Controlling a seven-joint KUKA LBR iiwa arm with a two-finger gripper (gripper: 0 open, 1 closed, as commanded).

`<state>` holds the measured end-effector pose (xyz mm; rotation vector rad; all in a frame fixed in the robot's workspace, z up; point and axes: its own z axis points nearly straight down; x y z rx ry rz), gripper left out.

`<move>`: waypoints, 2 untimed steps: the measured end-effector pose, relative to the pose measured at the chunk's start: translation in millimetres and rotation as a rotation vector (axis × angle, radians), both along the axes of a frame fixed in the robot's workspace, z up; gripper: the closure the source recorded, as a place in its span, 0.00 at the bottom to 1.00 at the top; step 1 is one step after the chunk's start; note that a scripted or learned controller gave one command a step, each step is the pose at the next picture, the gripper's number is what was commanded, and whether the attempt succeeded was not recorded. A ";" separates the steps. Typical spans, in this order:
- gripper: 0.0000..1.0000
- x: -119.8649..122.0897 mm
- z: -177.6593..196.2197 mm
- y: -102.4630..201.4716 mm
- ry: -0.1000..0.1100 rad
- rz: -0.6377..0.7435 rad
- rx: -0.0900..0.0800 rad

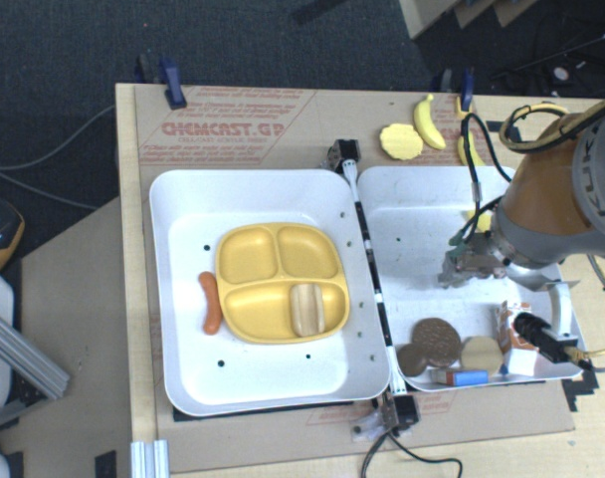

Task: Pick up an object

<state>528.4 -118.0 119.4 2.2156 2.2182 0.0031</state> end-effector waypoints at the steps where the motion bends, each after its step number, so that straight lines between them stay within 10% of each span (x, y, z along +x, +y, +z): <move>1: 1.00 76.8 45.0 -24.8 -0.006 0.002 -0.002; 2: 0.00 72.6 41.5 -23.7 0.005 0.000 0.002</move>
